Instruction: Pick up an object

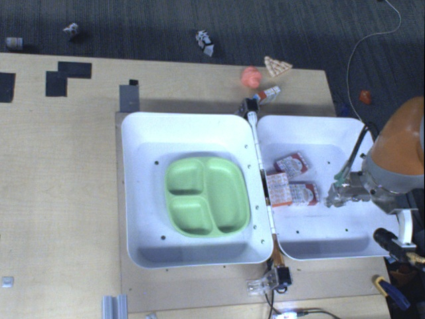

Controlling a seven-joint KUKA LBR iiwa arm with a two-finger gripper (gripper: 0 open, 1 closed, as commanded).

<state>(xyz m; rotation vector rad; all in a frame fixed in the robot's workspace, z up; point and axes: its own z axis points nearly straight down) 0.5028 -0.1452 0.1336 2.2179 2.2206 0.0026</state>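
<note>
The arm reaches in from the right, and its gripper [334,198] hangs low over the right bin [345,239], toward that bin's right half; whether it is open or closed cannot be told, and nothing is seen held. Three red-and-white packets lie in the bin's left half: one upper packet [292,163], one flat packet [278,189] close to the wall shared with the left bin, and one [303,193] just beside the gripper's tip. Bare white floor lies along the right bin's near and far edges. The left bin [143,178] holds a green divided tray [207,195] at its centre, with bare margin on every side.
</note>
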